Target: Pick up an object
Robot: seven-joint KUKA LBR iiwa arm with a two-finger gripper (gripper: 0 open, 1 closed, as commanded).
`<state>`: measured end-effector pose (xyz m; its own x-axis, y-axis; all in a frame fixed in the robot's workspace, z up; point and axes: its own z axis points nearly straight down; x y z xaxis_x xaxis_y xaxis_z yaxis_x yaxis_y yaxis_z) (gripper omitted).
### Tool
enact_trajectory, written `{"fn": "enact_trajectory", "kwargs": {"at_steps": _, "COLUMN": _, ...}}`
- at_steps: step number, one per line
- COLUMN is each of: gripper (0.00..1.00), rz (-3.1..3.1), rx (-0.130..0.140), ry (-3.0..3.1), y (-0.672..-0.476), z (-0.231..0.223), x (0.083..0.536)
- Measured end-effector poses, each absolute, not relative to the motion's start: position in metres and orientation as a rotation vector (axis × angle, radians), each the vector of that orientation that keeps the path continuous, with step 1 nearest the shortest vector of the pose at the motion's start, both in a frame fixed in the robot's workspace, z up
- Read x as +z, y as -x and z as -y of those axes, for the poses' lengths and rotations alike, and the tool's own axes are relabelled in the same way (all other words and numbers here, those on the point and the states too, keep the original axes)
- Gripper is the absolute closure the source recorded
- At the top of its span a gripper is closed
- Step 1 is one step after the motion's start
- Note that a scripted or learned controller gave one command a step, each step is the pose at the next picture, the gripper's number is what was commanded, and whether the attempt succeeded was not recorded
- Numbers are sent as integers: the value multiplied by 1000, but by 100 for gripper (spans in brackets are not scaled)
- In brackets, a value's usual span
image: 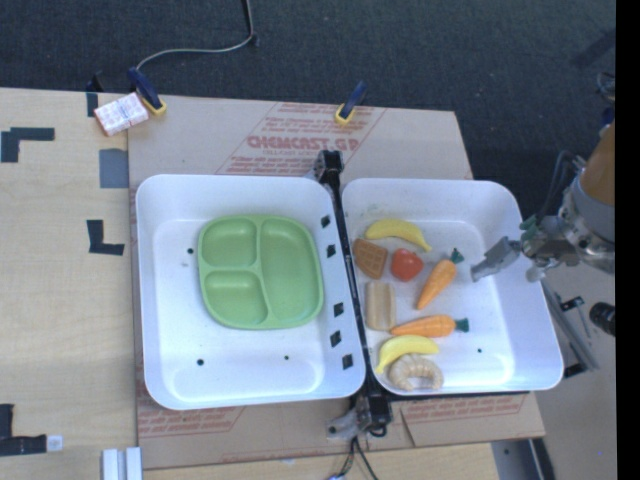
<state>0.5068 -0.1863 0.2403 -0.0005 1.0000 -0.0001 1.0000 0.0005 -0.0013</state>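
Gripper (497, 259) over right bin's (500, 200) right side, arm cut off at edge; finger state can't tell. Right bin: bananas, carrots (436, 282), tomato (405, 264). Left bin (160, 368): green divided plate (262, 272).

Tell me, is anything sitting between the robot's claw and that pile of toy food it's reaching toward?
Nothing visible does. The gripper hangs over the right bin, and bare white floor separates it from the nearest piece, an upright carrot. The tomato and bananas lie farther left, behind it.

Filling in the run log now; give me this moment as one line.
task: pick up an object | gripper: over right bin, right side, holding nothing | nearest: carrot | left bin: green tray
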Motion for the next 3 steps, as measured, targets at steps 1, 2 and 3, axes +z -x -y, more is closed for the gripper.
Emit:
{"fn": "enact_trajectory", "kwargs": {"at_steps": 1, "gripper": 0, "rz": 2222, "rx": 2, "ry": 2217, "y": -553, "z": 104, "x": 178}}
{"fn": "enact_trajectory", "kwargs": {"at_steps": 2, "gripper": 0, "rz": 2225, "rx": -3, "ry": 2221, "y": -575, "z": 93, "x": 87}}
{"fn": "enact_trajectory", "kwargs": {"at_steps": 3, "gripper": 100, "rz": 2225, "rx": -1, "ry": 2223, "y": -575, "z": 94, "x": 96}}
